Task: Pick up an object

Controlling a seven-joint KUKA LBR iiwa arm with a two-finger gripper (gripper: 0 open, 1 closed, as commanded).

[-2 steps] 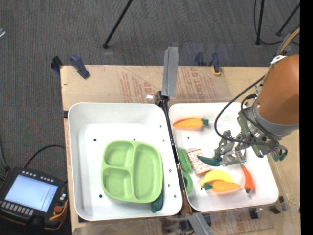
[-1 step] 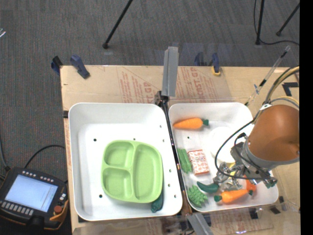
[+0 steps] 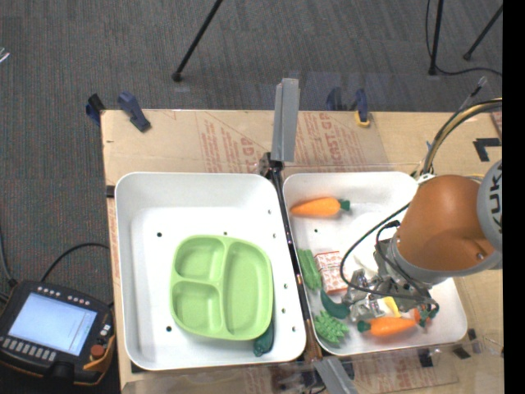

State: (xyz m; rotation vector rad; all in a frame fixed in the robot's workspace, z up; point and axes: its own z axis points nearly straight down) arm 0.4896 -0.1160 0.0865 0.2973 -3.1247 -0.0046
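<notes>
Two white bins side by side on the bench. Left bin point(image 3: 131, 220): one green divided plate point(image 3: 221, 286) near the middle, a dark green item point(image 3: 262, 345) at its front edge. Right bin point(image 3: 385, 183): two carrots, one point(image 3: 317, 208) near the back edge, one point(image 3: 392, 327) at the front edge; one red-and-white packet point(image 3: 331, 271); green leafy pieces point(image 3: 330, 327) toward the front-left corner. Arm reaches in from the right, gripper point(image 3: 382, 300) low over the front carrot; can't tell its opening.
</notes>
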